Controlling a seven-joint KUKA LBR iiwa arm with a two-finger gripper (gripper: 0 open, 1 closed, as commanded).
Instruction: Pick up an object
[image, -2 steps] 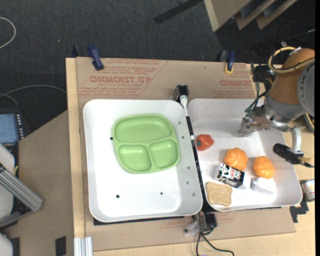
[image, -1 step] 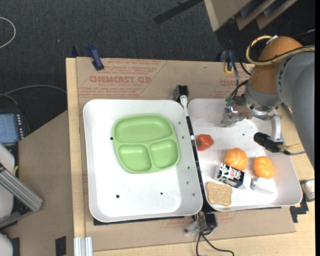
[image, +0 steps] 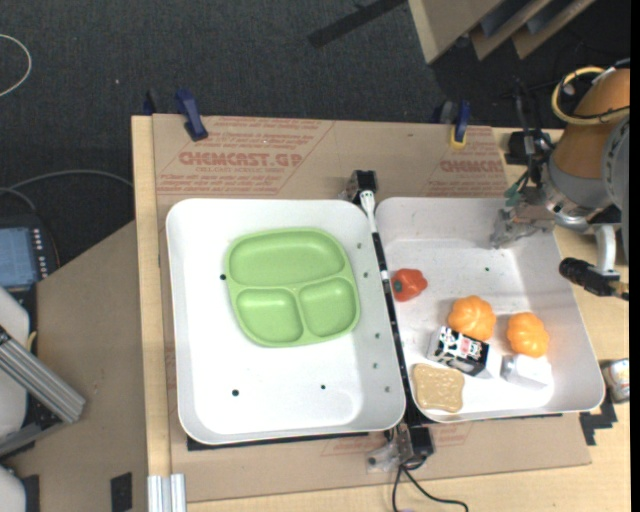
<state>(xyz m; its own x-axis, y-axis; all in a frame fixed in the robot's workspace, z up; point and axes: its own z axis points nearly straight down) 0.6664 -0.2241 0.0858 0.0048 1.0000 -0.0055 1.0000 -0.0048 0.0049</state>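
The right bin (image: 440, 225) holds several small items. A red tomato-like piece (image: 408, 284) lies near its left wall. Two orange fruits sit toward the front, one (image: 472, 316) just left of the other (image: 527, 333). A black-and-white carton (image: 460, 350) lies under the left orange, a tan bread slice (image: 438, 388) rests at the front rim, and a small grey-white block (image: 522, 371) sits by the right orange. My gripper (image: 512, 226) hangs over the bin's back right corner, well behind all the items, with nothing seen in it.
The left bin (image: 200, 330) carries a green three-compartment plate (image: 292, 286). A black divider strip (image: 380, 270) runs between the bins. The arm's body (image: 590, 150) looms at the right edge. Blue clamps (image: 190, 112) hold the board at the back.
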